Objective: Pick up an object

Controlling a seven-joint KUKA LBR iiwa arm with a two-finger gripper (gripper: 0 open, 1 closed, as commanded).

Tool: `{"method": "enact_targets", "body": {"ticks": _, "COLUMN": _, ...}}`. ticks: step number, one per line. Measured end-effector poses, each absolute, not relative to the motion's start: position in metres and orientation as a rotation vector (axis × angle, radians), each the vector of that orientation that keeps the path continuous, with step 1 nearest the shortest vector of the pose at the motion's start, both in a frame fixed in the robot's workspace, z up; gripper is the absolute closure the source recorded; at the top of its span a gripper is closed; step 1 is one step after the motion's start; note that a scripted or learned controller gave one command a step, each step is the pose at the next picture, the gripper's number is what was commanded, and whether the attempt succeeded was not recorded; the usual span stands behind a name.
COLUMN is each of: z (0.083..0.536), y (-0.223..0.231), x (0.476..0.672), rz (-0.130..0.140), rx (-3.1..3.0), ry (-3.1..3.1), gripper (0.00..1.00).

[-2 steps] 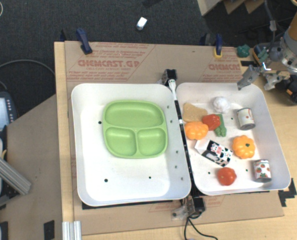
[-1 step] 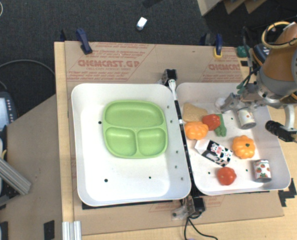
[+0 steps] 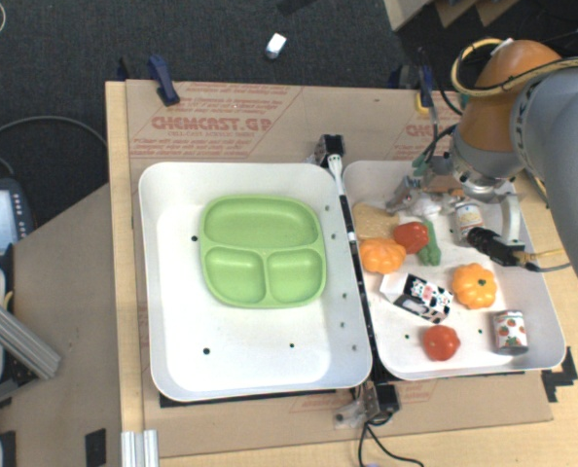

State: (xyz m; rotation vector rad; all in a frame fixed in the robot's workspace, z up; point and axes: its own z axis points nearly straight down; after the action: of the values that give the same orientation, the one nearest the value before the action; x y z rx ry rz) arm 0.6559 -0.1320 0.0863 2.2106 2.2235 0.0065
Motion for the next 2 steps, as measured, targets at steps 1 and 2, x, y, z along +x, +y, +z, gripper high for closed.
{"method": "enact_targets", "body": {"ticks": 1, "z": 0.136, "y": -0.096, "x": 0.575, "rz": -0.002, "rx": 2.226, "ry": 2.226, "gripper": 0.00}}
{"method": "enact_targets", "body": {"ticks": 2, "z": 0.082, "y": -0.153, "x": 0.516, "rz": -0.006, "rx": 2.233, "ry": 2.218, "gripper": 0.00}}
